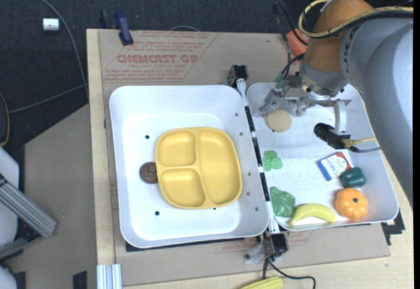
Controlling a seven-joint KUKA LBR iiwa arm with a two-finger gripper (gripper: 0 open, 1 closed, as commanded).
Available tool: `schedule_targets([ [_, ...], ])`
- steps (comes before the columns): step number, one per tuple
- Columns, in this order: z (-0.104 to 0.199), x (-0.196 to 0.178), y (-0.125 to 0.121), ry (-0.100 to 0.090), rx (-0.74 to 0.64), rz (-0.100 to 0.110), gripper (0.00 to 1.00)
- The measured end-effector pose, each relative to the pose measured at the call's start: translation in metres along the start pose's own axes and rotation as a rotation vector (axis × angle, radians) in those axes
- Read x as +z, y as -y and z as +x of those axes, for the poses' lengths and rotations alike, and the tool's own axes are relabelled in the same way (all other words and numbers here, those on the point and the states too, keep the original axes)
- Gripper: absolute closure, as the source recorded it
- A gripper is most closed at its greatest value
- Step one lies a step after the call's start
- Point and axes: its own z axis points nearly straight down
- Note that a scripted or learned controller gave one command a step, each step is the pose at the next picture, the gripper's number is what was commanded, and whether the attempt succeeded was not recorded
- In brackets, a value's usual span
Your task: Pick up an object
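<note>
My gripper hangs over the far left part of the right bin, its fingers spread open. A tan round object lies just below and in front of the fingertips, not held. Further forward in the same bin lie a small green piece, a leafy green item, a yellow banana, an orange pumpkin, a green pepper and a white, blue and red packet.
The left bin holds a yellow divided plate with a brown round thing at its left edge. The bins' shared rim runs close to the gripper's left. The grey arm covers the right bin's far right corner.
</note>
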Motion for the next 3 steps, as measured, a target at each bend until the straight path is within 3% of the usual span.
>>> schedule_targets([
  [3,-0.0105,0.0001,0.0096,0.000,0.001,0.001,0.00],
])
